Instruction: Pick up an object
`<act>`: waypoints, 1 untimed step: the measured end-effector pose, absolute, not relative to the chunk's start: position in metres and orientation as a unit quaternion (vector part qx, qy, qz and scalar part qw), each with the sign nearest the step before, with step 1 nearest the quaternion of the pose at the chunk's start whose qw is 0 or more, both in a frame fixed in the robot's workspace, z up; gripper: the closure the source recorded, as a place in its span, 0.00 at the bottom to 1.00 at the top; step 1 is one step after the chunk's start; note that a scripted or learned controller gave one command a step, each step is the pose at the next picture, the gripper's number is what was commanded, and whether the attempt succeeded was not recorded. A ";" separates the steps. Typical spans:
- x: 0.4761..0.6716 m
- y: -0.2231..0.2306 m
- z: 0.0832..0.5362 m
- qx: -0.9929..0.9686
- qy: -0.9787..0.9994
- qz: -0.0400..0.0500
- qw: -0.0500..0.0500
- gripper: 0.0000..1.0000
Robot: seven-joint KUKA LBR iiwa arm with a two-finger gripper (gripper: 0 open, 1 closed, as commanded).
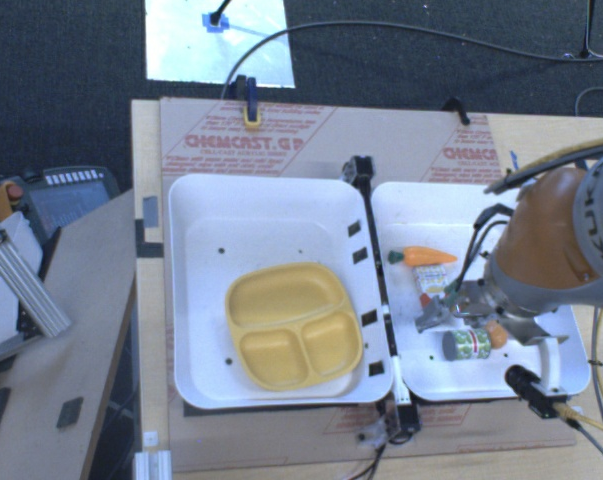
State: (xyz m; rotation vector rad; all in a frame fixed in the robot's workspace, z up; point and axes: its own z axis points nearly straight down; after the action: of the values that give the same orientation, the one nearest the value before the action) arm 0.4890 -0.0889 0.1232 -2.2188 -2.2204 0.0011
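Note:
In the right bin [401, 208] lie a toy carrot [426, 257], a small printed packet [433, 280] just below it, and a small green-and-white can [468, 344] lying on its side near the front wall. A little orange piece [498, 335] sits against the can's right end. My gripper [449, 308] hangs low over the bin between the packet and the can, close above both. The arm's orange band [541, 243] and grey wrist cover the bin's right part. I cannot make out anything held in the gripper.
The left bin [196, 268] holds a yellow divided plate [291, 323]. A black clip strip [371, 268] runs along the wall between the bins. Cables [541, 388] trail over the right bin's front corner. Cardboard [311, 138] lies under both bins.

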 end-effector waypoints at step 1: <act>0.489 -0.089 0.083 -0.707 -0.707 0.000 0.001 0.00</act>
State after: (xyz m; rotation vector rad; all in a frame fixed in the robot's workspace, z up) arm 0.4891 -0.0885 0.0825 -2.2189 -2.2212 0.0006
